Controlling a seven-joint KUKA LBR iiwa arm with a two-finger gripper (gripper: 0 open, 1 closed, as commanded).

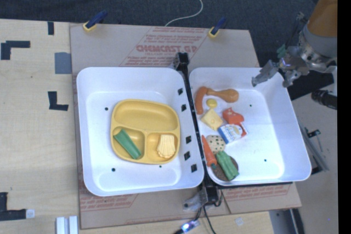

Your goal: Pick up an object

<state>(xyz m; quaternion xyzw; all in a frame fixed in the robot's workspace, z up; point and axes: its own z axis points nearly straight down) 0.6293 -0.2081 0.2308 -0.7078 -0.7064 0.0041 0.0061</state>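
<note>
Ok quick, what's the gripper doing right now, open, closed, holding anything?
Gripper: open, holding nothing, above the right bin's far right corner.

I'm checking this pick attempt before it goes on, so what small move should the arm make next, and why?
Probably swing the gripper inward and down toward the toy food pile. It hangs at the right bin's far right corner with nothing between its fingers, while the items cluster along that bin's left side. The orange drumstick at the pile's top lies nearest and looks least crowded.
</note>
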